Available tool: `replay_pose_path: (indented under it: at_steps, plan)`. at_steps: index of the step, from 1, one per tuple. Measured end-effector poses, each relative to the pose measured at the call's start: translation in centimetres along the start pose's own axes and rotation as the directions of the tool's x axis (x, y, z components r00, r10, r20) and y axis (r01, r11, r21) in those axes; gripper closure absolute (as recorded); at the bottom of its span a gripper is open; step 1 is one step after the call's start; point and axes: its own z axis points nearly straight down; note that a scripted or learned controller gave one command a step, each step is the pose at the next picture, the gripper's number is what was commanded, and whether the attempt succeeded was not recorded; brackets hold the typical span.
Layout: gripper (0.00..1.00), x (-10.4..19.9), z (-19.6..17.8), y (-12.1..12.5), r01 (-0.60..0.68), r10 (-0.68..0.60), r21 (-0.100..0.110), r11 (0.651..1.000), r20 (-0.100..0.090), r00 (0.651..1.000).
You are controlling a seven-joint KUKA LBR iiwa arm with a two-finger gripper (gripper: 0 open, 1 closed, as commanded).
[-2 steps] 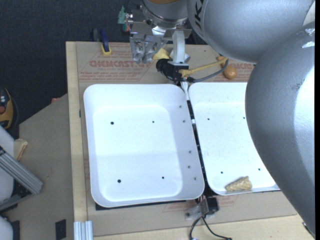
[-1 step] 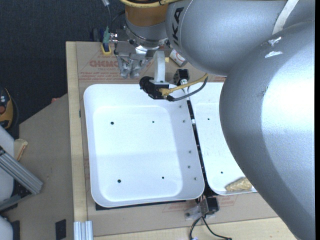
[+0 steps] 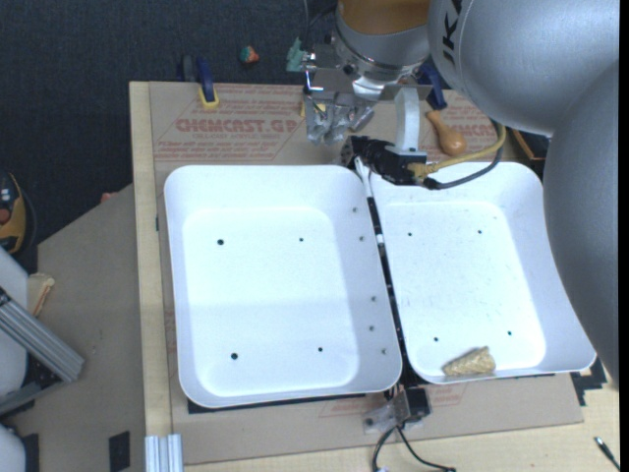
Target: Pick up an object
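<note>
The left bin (image 3: 197, 205) lies bare beside the right bin (image 3: 521, 214), where a small, tan, crumbly-looking lump (image 3: 469, 364) rests at the near edge. My gripper (image 3: 334, 116) hangs beyond the bins' far rims.

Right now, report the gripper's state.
Gripper: above the bench beyond the bins' far edge, nothing seen in it; open or closed cannot be told.

Arm (image 3: 531, 57) reaching from right; end effector (image 3: 329, 121) raised, top centre.
</note>
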Motion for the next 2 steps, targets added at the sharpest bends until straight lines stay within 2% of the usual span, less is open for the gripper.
replay_pose_path:
  at_steps: [1,2]
  plan:
    - [1.00,4.6,4.9,2.3,0.009,-0.009,-0.001,1.000,-0.002,1.000]
    - [1.00,-2.4,-1.4,2.4,0.002,-0.002,-0.008,1.000,-0.001,1.000]
